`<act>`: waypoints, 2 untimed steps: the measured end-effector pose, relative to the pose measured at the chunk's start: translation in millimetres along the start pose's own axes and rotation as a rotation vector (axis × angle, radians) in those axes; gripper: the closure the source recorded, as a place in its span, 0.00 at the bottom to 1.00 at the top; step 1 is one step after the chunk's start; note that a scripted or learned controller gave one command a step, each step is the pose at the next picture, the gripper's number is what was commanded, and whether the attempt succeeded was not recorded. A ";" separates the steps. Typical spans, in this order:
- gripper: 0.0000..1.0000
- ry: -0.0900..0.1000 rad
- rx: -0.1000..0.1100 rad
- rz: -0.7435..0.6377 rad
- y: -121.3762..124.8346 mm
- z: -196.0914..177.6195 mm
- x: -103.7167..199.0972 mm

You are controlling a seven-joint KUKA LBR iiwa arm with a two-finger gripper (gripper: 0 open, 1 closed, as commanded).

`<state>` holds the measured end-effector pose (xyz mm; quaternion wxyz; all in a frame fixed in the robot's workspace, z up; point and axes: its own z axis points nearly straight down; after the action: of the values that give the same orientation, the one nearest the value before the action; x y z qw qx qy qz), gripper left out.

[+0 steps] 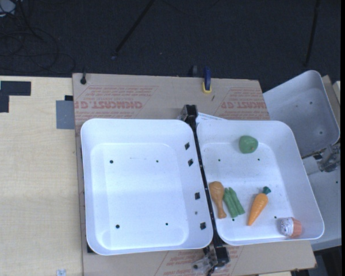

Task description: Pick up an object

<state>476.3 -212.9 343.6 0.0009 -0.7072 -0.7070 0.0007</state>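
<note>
Behind the table (29, 183), dark floor is noted. Gripper state cannot be told. Carrot (257, 208), beside green pod (233, 202) in right bin (287, 132), risks a crowded, slipping grasp.

Item: small grey metallic piece (329, 158) at my view's right edge, possibly of the arm. Pose: I cannot tell.

Pale wooden bench (29, 183); dark floor (161, 27) strewn with cables (23, 22).
</note>
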 end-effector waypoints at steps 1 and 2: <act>1.00 0.000 0.000 0.000 0.1 6.3 0.1; 1.00 0.000 0.000 0.001 0.1 15.5 0.1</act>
<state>476.4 -212.8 328.1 0.0010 -0.7077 -0.7065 0.0008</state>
